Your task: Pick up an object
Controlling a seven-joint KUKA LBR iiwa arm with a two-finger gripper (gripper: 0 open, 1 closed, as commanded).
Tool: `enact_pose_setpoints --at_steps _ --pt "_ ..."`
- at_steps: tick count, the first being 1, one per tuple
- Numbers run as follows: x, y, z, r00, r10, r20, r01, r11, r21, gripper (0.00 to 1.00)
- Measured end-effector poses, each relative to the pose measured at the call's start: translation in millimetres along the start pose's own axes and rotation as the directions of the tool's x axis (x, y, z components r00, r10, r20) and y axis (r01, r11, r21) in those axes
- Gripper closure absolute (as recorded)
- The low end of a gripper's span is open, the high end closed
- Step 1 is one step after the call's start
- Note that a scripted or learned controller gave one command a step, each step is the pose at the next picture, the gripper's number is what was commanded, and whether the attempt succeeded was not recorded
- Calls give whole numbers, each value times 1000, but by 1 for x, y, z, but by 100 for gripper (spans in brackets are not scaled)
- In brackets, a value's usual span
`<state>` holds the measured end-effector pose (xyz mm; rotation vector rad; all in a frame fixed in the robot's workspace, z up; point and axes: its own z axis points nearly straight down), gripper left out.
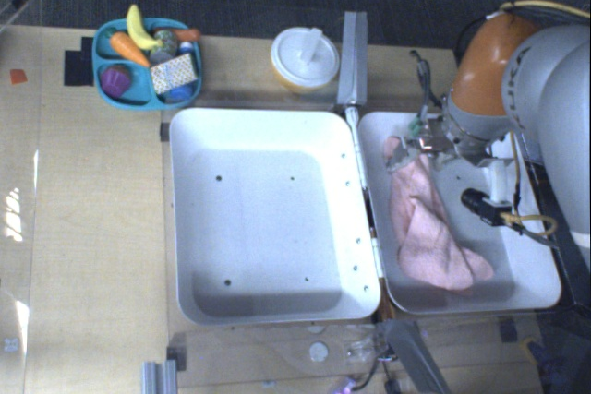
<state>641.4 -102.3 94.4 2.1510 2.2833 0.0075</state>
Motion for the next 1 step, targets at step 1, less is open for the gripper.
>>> enact_pose_setpoints --at_steps 1 --pt "1 2 -9 1000 -3 0 3 1000 -4 100"
